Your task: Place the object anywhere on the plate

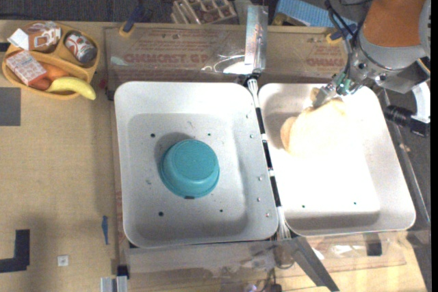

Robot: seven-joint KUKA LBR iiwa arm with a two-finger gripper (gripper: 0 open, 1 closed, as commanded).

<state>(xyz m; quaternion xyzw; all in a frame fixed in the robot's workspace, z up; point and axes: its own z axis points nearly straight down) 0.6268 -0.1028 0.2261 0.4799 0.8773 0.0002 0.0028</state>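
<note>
**Right bin — gripper over pale object**

Gripper (340,87): at the right bin's (383,215) far edge; finger state cannot be told — blurred. Pale object (308,128): just below the gripper, contact unclear. Teal plate (190,167): in the left bin (137,113), well apart.

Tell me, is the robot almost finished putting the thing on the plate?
Not yet. The pale object sits in the right bin, with the gripper above its top edge. The teal plate in the left bin has nothing on it. Carrying it across remains.
</note>
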